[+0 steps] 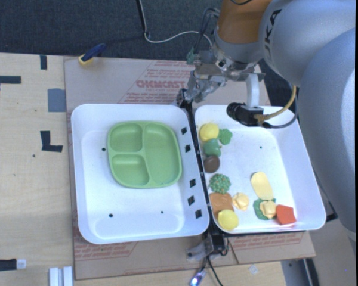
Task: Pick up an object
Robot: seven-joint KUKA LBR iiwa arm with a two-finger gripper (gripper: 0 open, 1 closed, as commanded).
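Camera view looks down on two white bins sitting side by side on a bench. The big grey arm [313, 46] comes in from the right and fills the top right corner. It has an orange band [241, 14] just above its wrist. The arm bends down, and its gripper [194, 95] points at the far edge where the two bins meet. The gripper tip is above the top of the wall between the bins, not down among the toys. The tip is small and dark, so I cannot tell how it is set. Nothing can be seen held in it.

The left bin [89, 219] holds a green plate [144, 154] with three parts. The plate lies flat near the middle of that bin.

The right bin [292, 154] holds the toy food. Most of it is in a line down the left side of this bin. At the far end is a yellow lemon [209, 131], with a green leafy piece [225, 137] touching it. Below them is a brown ball [212, 164], then a green broccoli [219, 183], then an orange block [221, 202], then a yellow ball [228, 220] at the near end. A pale yellow slice [262, 185] lies apart, nearer the middle. A red block [285, 214] is by the near right corner. All the toys lie on the bin floor, well apart from the gripper.
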